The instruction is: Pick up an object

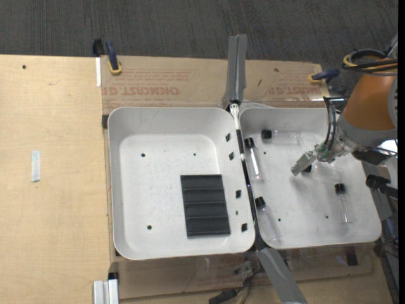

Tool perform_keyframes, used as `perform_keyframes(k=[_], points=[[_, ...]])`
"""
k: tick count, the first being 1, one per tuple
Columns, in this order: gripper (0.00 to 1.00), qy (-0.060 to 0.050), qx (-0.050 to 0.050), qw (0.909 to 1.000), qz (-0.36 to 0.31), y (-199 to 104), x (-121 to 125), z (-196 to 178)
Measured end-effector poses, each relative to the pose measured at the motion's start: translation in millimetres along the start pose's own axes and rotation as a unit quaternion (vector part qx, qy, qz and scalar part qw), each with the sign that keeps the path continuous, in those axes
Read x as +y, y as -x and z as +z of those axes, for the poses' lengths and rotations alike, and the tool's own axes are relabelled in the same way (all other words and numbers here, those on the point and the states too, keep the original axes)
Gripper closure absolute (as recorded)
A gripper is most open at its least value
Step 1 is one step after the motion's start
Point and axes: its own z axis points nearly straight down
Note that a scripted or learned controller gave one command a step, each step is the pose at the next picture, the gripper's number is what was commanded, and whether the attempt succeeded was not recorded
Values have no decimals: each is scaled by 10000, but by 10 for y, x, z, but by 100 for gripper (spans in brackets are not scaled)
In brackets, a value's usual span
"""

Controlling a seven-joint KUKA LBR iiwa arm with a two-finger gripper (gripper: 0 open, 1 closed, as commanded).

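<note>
Arm point(370, 103) reaches in from the right, orange band above the wrist, over the right bin point(373, 233). Pincer point(304, 165) hangs low over the upper middle of that bin, pointing down and left. Too small and blurred to tell how far the fingers stand apart, or whether anything sits between them.

Right bin holds several clear tubes with black caps. One tube point(251, 159) lies along the left wall, cap at the top. Another tube point(262, 213) lies lower on the same side. A third tube point(342, 202) lies toward the right, below the pincer and apart from it. A black cap point(266, 133) sits near the top of the bin.

Left bin point(126, 170) holds a black ribbed block point(205, 205), flat, in its lower middle.

Both bins rest on a cardboard-covered surface point(50, 170).
</note>
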Motion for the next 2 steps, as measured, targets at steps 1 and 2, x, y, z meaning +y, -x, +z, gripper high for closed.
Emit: perform_keyframes(k=[1,2], points=[[0,-8,9,10000,-37,291,-502,96],[0,-1,-1,9997,-262,519,10,-316]])
